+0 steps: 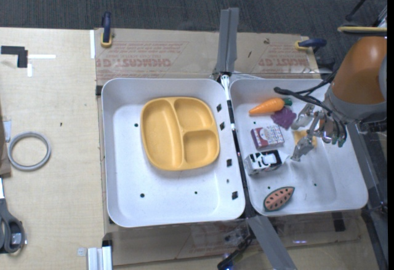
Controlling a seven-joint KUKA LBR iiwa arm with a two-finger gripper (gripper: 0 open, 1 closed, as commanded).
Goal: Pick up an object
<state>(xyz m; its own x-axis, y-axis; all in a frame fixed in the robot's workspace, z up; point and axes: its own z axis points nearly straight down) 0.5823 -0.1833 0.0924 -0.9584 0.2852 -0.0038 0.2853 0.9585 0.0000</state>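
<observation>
The arm's gripper [303,150] sits low over the right bin [345,192], toward its 2 o'clock side, and whether it's apart or together I honestly can't tell. Around it: a carrot [267,106] and purple piece [284,117] at about 11 o'clock, a small red box [267,136] at 9, a black-and-white box [265,161] at 8, and an oval brown thing [279,198] near 7. The left bin [123,201] holds a yellow divided plate [180,133] — well apart.

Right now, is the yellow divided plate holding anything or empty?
Empty. The yellow divided plate lies flat in the left bin, and all three compartments show bare yellow surface.
</observation>
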